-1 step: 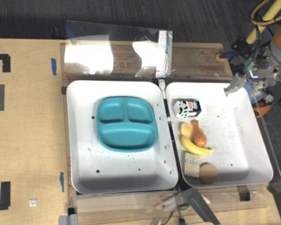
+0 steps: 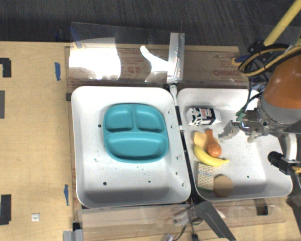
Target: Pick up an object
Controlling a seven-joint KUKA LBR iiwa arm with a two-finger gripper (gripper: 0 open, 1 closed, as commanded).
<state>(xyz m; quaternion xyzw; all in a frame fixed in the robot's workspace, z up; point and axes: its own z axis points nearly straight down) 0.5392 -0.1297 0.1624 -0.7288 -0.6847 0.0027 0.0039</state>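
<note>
Bins sit side by side on the bench. The left bin holds a teal divided plate with three compartments, lying flat near its middle. The right bin holds the loose objects, all gathered along its left side: a small black-and-white carton at the far end, an orange carrot-shaped toy nearer, a yellow banana lying just beside and partly under it, then a brown rounded object at the near end, resting on a patterned flat piece. The gripper hangs over the right bin, right of the carrot-shaped toy and apart from it, with nothing between its fingers; whether the fingers are apart or together I cannot tell. The grey arm with its orange band reaches in from the right
</note>
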